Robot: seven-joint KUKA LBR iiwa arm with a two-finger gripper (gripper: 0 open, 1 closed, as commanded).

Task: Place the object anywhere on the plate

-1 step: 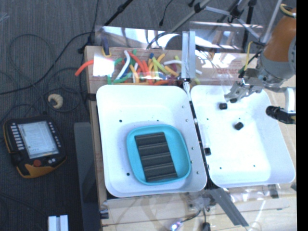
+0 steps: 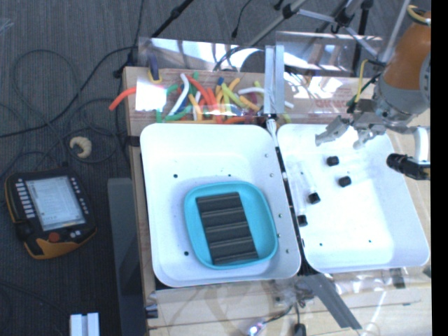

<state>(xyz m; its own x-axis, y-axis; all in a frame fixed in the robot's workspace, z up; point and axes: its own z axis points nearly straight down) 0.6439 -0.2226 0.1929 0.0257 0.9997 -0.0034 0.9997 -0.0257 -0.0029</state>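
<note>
Gripper [image 2: 348, 133] hangs spread and empty over right bin's [image 2: 392, 250] far edge. Object [image 2: 225, 227], dark ribbed block, already lies on plate [image 2: 264, 215] in left bin [image 2: 161, 187]. I judge it stiff, light; I'd pinch across its long sides.

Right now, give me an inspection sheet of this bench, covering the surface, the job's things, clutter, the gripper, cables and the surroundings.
Surface: left white bin and right white bin side by side on a wooden bench.
Job's things: blue plate in the left bin, with a dark ridged block lying on it.
Clutter: small black pieces scattered in the right bin; colourful strips behind the left bin.
Gripper: gripper over the right bin's far edge, fingers spread, nothing between them.
Cables: black cables on the floor at left.
Surroundings: teach pendant on the dark carpet; tripod legs beyond the bench.
</note>
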